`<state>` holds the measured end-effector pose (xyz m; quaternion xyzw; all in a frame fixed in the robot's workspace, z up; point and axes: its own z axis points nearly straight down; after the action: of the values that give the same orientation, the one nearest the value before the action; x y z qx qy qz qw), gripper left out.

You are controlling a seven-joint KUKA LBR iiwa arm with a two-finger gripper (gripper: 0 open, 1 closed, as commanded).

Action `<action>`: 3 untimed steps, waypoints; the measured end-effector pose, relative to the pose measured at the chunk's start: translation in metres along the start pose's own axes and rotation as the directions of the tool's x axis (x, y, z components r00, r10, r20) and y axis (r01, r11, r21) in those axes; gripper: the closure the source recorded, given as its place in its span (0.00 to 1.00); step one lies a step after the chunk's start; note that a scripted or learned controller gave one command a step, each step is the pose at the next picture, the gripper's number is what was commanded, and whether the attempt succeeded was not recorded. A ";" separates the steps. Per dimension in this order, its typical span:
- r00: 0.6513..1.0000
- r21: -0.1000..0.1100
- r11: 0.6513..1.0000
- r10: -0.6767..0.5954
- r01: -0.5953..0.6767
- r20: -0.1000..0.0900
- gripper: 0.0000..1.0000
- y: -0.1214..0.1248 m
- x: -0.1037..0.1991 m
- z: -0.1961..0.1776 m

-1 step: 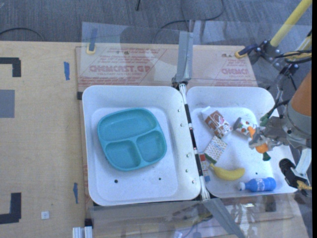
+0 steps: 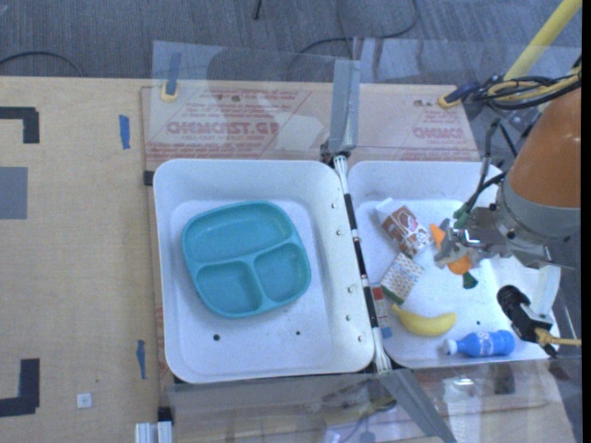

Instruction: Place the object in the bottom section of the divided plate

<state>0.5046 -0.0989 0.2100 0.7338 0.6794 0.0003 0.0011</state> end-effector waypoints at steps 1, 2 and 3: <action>1.000 0.002 1.000 0.001 -0.001 0.000 1.00 0.053 0.063 -0.005; 0.998 0.003 0.998 0.057 -0.057 0.000 1.00 0.118 0.143 0.026; 0.998 0.000 0.998 -0.064 0.064 -0.001 1.00 0.108 0.222 0.015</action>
<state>0.6297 0.1138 0.1945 0.7117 0.7024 0.0004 0.0008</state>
